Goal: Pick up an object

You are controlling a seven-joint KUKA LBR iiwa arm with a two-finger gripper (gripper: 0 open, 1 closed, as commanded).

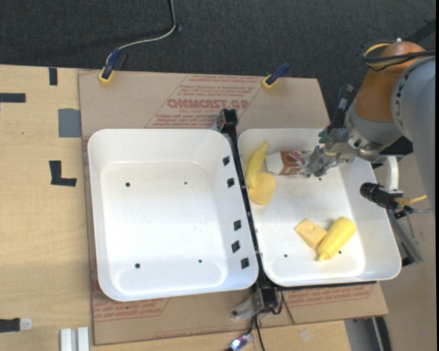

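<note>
In the right bin [366, 262], toward its far side, lies a small flat packet [291, 161], white with red and brown print, its right end meeting the gripper [316, 164]. Whether the packet sits between the fingers cannot be told, nor whether the fingers are open or closed; they appear only as a dark, blurred cluster low over the bin floor.

Left of the packet, against the bin's left wall, a yellow banana-shaped piece [256, 163] stands on a slant, and a rounder pale yellow piece [263, 189] touches its near end. Nearer the camera, well apart from these, a flat yellow wedge [309, 232] rests on the bin floor with a yellow corn-like cob [336, 238] just beside it on the right, the two touching or nearly so.

The arm [384, 101] enters from the right, its orange band above the grey wrist, and bends down to the far part of the right bin.

The left bin [102, 196] lies side by side with the right one, a dark strip with black clips [238, 196] along their shared edge. Both bins rest on a brown cardboard sheet [197, 101] printed in red, held at its far edge by two clamps [108, 70] with yellow and blue grips. A black cable [172, 9] runs over the dark floor beyond.
</note>
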